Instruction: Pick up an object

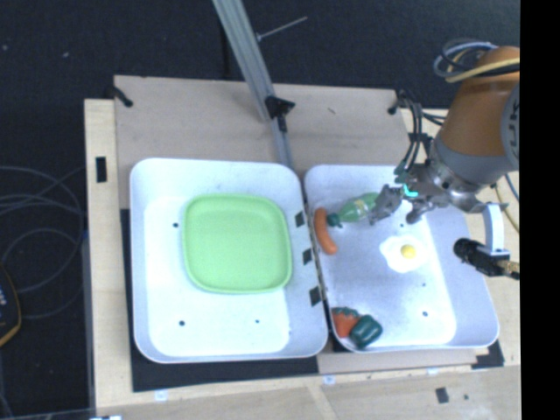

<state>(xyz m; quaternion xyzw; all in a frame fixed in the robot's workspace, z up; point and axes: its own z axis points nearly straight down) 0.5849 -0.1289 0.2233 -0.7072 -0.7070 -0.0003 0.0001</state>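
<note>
Tabletop (210,121): pale wood board filling the middle of your frame, dark floor around it.
Left bin (153,261): shallow, white, left of centre; it touches the right bin along the middle seam.
Right bin (455,313): shallow, white, right of centre.
Arm (477,125): grey with an orange band, entering from the upper right and reaching down over the upper part of the right bin.
Green plate (236,243): square with rounded corners, lying flat in the middle of the left bin.
Metal rail (245,46): slants from the top centre down to the seam between the bins.
Gripper (404,204): over the upper middle of the right bin; you cannot tell from this view how it stands, nor whether it holds anything.
Green bottle (354,209): lying on its side just left of the gripper, upper left of the right bin.
Fried egg (403,254): white with yellow yolk, just below the gripper.
Sausage (325,231): orange-red, beside the seam, just left of the bottle.
Green and red toy pieces (357,326): touching each other in the lower left corner of the right bin.
</note>
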